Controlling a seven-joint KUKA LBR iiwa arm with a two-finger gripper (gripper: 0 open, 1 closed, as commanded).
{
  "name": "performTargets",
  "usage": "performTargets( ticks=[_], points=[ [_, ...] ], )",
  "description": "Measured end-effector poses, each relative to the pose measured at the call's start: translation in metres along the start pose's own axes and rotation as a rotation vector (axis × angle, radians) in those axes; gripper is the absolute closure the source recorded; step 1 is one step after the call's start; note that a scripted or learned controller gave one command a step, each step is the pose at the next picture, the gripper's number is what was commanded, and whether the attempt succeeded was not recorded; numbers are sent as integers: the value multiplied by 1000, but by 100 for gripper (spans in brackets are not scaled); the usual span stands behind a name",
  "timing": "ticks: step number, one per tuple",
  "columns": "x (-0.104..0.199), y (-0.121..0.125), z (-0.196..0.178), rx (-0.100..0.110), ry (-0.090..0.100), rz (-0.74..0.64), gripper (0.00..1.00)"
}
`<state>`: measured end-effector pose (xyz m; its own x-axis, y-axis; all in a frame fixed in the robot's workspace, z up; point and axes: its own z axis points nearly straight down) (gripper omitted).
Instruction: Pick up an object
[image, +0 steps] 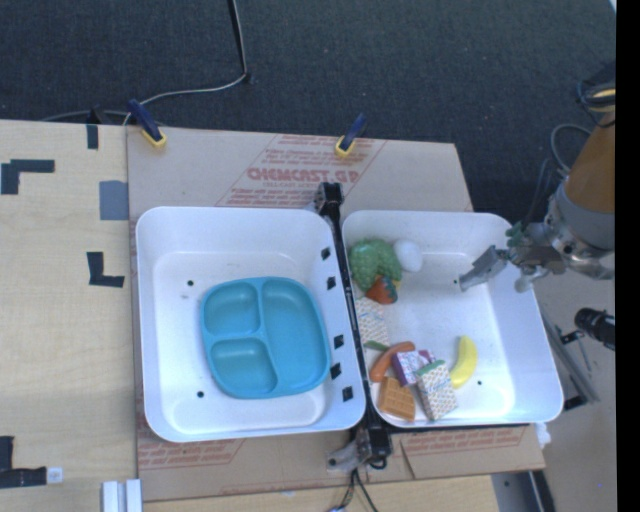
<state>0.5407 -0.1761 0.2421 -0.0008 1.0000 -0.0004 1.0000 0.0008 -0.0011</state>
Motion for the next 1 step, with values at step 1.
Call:
performTargets(
  ticks=[1],
  points=[
    [-38, -27, 90, 2, 1, 2, 0]
  ],
)
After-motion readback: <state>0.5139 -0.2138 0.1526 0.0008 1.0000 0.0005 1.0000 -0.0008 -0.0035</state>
